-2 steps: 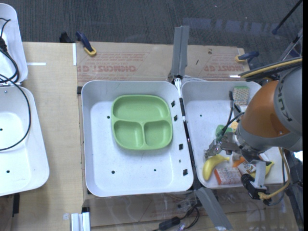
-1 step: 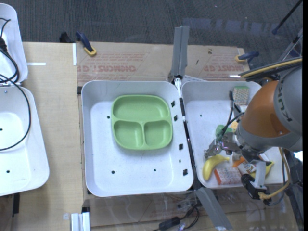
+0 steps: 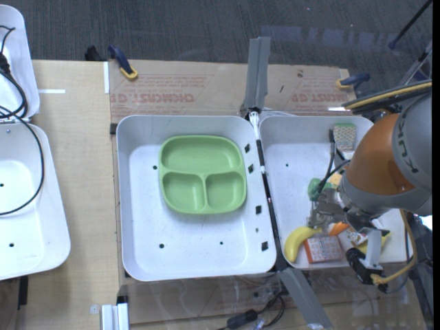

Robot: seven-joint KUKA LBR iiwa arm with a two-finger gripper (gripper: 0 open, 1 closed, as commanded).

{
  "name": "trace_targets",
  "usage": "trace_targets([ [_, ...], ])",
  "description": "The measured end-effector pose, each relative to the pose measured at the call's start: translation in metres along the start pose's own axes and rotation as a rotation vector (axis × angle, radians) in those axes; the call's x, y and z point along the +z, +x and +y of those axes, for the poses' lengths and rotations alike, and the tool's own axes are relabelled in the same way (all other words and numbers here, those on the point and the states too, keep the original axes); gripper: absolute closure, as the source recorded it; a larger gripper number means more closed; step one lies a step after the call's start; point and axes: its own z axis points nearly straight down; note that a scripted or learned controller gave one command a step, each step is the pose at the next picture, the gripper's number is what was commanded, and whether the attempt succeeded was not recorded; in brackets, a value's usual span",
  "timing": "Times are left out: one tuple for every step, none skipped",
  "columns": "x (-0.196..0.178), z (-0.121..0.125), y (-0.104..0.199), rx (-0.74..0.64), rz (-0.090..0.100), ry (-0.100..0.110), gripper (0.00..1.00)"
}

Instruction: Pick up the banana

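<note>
You have the gripper (image 3: 322,215) low in the right bin (image 3: 289,158), hanging under the arm's orange band (image 3: 375,160). From above, the wrist body covers most of the fingers, so you cannot tell how wide they stand or whether anything sits between them. The banana (image 3: 298,240) lies just below and slightly left of the gripper, near the bin's front edge, curved with its lower tip pointing toward the front wall; whether metal touches it cannot be made out. Just right of the banana, a small reddish box (image 3: 323,249) lies flat, and something orange (image 3: 339,228) shows beside the gripper's right side. A green item (image 3: 315,187) peeks out just above the gripper. Well to the gripper's left, the left bin (image 3: 137,239) bears a green divided plate (image 3: 203,174).
</note>
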Motion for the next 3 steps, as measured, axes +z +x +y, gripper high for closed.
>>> trace_targets([
  [-0.095,-0.02,0.078,0.161,-0.002,-0.008,1.0],
  [-0.108,-0.031,0.14,0.192,-0.004,-0.008,1.0],
  [-0.108,-0.031,0.14,0.192,-0.004,-0.008,0.0],
])
